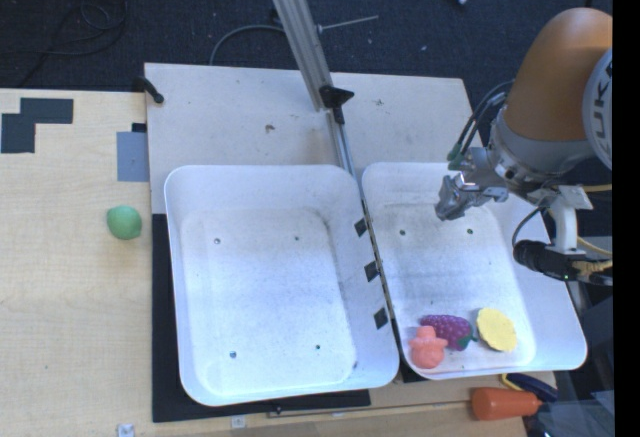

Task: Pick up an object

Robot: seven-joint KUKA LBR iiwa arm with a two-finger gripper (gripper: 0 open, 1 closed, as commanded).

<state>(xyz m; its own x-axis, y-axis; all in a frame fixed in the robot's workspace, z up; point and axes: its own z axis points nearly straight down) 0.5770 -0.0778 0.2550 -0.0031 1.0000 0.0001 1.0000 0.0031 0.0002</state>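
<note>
Three small toys lie at the near end of the right bin (560,340): a purple grape cluster (447,328), an orange-pink piece (428,349) just in front of it, and a yellow round piece (496,330) to their right. My gripper (452,197) hangs over the far part of the same bin, well away from the toys. Nothing shows between its fingers.
The left bin (190,225) sits beside the right one, with black clips along the shared edge. A green ball (124,222) rests on the wooden bench at left. An orange object (505,402) lies in front of the right bin. An aluminium post (305,30) rises behind the bins.
</note>
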